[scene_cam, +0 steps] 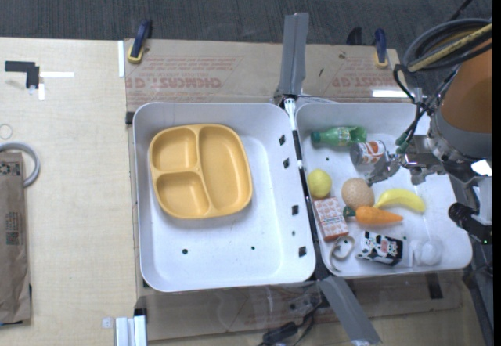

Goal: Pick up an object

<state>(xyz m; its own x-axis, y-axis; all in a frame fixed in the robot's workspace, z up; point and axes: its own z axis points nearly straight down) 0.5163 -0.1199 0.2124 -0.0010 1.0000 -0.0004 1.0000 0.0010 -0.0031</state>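
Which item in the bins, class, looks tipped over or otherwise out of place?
The green bottle lies on its side near the right bin's far wall, and the can beside it looks tipped too. The yellow divided plate sits flat in the left bin.

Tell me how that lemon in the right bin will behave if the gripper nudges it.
The lemon looks round and smooth, so it would probably roll rather than slide. It lies near the bin's left wall, which may stop it quickly. Its rounded skin could slip from two fingers.

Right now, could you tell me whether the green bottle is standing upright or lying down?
Lying down: the green bottle rests lengthwise on the right bin floor.
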